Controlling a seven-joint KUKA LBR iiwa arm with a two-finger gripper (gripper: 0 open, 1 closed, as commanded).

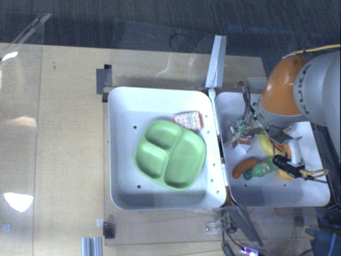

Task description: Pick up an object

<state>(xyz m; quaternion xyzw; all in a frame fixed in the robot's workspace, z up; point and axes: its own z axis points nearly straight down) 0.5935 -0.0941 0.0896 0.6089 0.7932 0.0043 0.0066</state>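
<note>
Arm over right bin (314, 196) | tool (250, 124) low among small objects, state cannot tell (wrist hides it) | sausage (244, 167), green piece (259, 169), banana (265, 143) perhaps, lie there | left bin (120, 143): green tray (170, 154), red-white packet (188, 120) touching.

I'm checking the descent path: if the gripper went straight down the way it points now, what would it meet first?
Probably the small pile in the right bin: the gripper hangs over its left part, near the yellow piece and reddish piece. Depth is unclear from above.

Bright, soft overhead light; left-side glare patches
</note>
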